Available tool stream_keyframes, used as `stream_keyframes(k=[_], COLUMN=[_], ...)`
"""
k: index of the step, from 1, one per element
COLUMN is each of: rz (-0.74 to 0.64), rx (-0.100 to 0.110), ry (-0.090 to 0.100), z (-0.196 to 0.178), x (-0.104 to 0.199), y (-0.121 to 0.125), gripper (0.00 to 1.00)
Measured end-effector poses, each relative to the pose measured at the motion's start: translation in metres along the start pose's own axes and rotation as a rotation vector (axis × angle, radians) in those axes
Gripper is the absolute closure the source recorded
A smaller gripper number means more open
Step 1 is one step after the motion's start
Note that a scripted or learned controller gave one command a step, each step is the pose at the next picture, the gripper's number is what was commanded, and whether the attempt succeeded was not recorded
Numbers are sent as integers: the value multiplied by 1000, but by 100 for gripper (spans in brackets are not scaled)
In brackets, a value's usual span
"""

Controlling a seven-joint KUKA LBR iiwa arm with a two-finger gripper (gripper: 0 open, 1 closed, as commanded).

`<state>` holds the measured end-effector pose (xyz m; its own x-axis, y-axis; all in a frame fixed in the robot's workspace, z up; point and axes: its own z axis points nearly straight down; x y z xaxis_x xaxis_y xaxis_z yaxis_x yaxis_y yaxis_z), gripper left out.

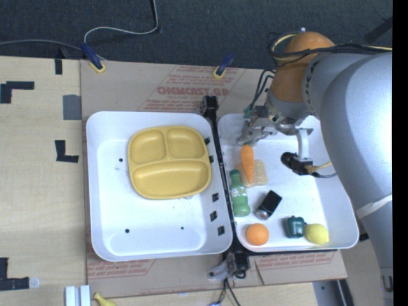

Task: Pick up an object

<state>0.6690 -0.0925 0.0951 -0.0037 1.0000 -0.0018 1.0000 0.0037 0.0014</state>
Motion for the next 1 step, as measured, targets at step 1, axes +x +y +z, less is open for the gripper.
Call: stream_keyframes(k=[1], rz=[1], rx=[1], ry=[2], z=[-90], x=[55], y=[-54], gripper=[100])
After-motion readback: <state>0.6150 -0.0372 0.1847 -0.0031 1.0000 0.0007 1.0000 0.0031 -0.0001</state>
